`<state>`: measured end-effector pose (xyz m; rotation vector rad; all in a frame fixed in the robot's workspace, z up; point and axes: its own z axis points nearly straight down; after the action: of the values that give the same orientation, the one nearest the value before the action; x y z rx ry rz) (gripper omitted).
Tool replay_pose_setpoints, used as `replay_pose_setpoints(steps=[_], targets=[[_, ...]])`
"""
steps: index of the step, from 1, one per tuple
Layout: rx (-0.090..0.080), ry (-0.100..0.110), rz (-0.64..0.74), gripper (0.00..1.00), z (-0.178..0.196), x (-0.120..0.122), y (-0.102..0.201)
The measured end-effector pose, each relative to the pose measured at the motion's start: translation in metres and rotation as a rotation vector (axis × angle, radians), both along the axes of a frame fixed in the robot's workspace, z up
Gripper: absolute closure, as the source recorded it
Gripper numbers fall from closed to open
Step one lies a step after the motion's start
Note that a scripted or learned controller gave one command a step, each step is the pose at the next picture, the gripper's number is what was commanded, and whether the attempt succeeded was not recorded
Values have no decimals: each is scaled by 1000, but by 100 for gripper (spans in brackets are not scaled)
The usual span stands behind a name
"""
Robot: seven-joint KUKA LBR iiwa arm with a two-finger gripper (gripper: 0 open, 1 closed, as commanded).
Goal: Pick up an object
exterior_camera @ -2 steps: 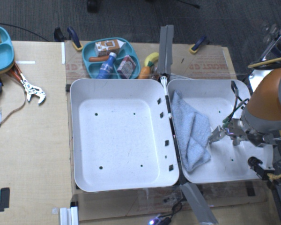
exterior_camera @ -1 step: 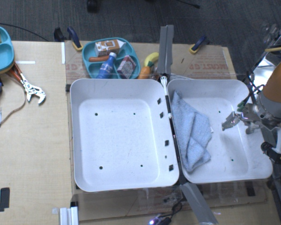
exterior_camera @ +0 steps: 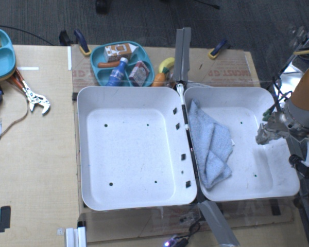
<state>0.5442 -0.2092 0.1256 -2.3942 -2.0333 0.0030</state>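
Here the arm [exterior_camera: 305,99] reaches in from the right — gripper [exterior_camera: 262,134] low over the right bin [exterior_camera: 278,188], well apart from the cloth [exterior_camera: 211,145].

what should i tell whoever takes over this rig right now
Gripper: at the right side of the right bin, over its floor; whether its fingers are open or shut can't be told.
Grey cloth: crumpled in the left part of the right bin, apart from the gripper.
Left bin: beside it, across the divider.
Done: nothing picked up yet.
Left: move over the cloth, grasp it, lift.
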Motion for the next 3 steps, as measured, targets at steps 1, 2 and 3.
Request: replay_pose_setpoints(steps=[1,2,3], targets=[[0,0,0,0,0,0,0],[1,2,-76,0,-31,-30,72],[0,-1,-67,0,4,0,34]])
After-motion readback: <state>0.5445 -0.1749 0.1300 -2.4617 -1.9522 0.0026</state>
